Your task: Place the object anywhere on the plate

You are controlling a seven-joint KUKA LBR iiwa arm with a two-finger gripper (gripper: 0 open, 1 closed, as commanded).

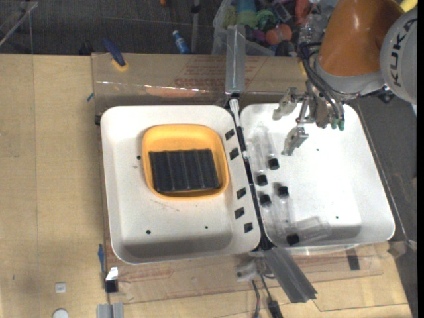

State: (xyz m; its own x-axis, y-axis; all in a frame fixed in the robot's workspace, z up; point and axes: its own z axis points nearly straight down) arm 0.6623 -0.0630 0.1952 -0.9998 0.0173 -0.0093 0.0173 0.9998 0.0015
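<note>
A yellow-orange plate (149, 144) lies in the left bin (119, 197). A black ribbed rectangular object (184, 171) rests flat on it and covers most of its middle. My gripper (306, 123) hangs over the far part of the right bin (358, 197), well to the right of the plate and apart from the black object. Nothing shows in its grasp. The arm's orange band (351, 32) is above it at the top right.
Several small black pieces (272, 161) and clear plastic parts (311, 229) lie along the left and front of the right bin. A divider with black clips (237, 171) runs between the bins. A crate of colourful toys (271, 5) stands behind the bench.
</note>
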